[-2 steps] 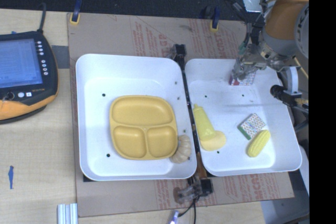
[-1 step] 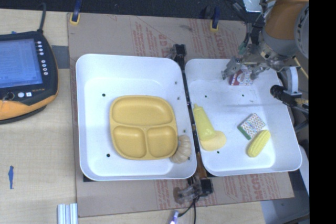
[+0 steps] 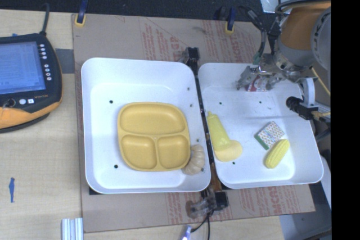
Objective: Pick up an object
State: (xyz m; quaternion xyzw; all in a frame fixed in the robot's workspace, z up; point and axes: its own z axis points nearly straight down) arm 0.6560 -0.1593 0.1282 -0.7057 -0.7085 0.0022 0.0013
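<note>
At the far left of the bench lies a black and orange handheld control tablet with a lit blue screen (image 3: 25,78), well apart from the bins. Next comes the left shallow white plastic bin (image 3: 98,121). In it a yellow three-compartment plastic tray (image 3: 153,135) sits near the middle, with bare white floor on its far and left sides. A small beige lumpy object (image 3: 195,160) touches the tray's near right corner and lies close to the bin's right wall.

The two bins meet along a dark seam. In the right shallow white plastic bin (image 3: 247,177), a pale yellow bottle-shaped plastic object (image 3: 221,136) lies right along the left wall, its wide end toward the near side. The middle of this bin's floor is open. Toward the near right, a small green and white patterned square block (image 3: 269,134) lies just beside a yellow plastic corn cob (image 3: 277,153), which is near the right wall.

The grey two-finger gripper (image 3: 257,79) is low over the far edge of the right bin, over a small reddish-white item (image 3: 259,86) that is too small to make out. Whether the jaws are parted or closed cannot be told, nor whether they hold anything.
</note>
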